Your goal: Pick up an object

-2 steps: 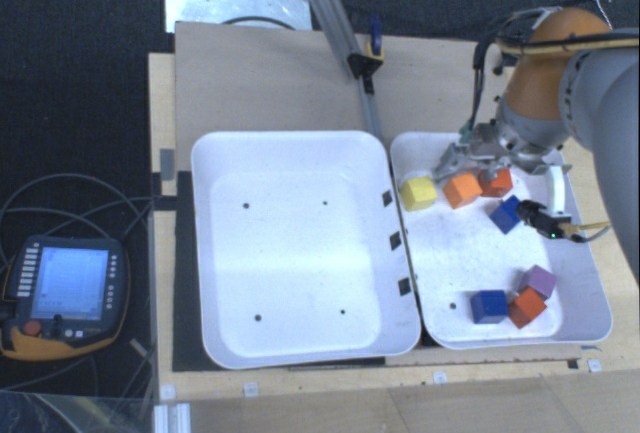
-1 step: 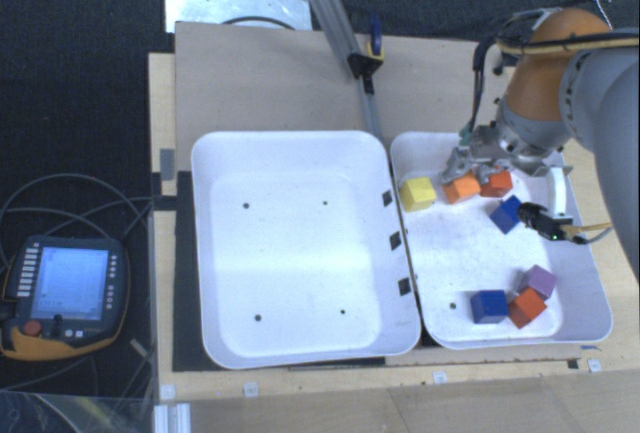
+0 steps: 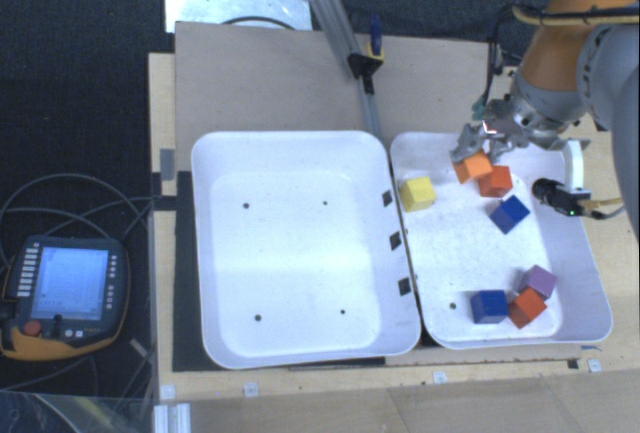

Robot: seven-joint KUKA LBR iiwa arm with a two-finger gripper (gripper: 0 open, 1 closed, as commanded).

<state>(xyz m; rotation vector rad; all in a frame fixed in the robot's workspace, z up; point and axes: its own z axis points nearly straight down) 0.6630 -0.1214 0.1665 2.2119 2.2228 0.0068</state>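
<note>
The pincer hangs over the right bin's far edge, touching an orange block; whether it grips, I cannot tell.

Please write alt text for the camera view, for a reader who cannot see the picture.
A grey and orange robot arm reaches in from the right, its gripper low over two orange blocks at the back of the right bin. This bin also holds a yellow block, two blue blocks, a purple block and another orange one. A second white bin sits on its left.
</note>
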